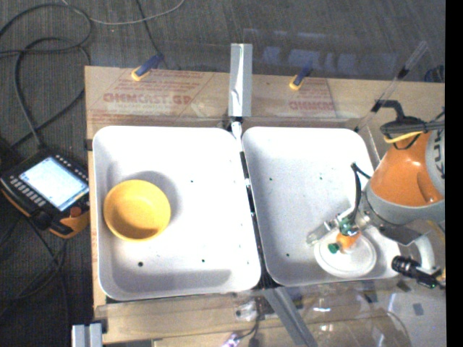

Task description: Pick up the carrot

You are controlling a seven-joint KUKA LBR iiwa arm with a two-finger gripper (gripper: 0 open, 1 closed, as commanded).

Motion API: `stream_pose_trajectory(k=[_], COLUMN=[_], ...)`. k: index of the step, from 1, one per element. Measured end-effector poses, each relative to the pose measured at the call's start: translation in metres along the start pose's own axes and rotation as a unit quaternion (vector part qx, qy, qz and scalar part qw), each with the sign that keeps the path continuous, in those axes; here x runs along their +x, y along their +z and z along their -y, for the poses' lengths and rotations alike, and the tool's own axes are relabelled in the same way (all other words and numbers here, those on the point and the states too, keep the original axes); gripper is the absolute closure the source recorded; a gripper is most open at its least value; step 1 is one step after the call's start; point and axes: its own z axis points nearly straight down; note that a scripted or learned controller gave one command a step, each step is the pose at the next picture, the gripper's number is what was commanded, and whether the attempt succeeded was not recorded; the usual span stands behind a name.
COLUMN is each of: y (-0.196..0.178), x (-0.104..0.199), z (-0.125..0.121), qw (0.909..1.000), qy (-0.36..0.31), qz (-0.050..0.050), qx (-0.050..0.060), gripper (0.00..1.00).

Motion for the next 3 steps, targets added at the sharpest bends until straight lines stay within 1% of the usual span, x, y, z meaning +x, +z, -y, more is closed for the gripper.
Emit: stream_pose_trajectory(k=[1, 2, 3], y=[-0.010, -0.123, -0.131], x=[-0.001, 0.050, 0.051], z=[-0.002, -0.017, -0.018], qw=[1.0000, 0.9989, 0.9990], qy=[0.000, 0.046, 0.045], qz=[0.002, -0.002, -0.002], qx=[-0.002, 0.005, 0.006], gripper=[1.00, 1.00, 1.00])
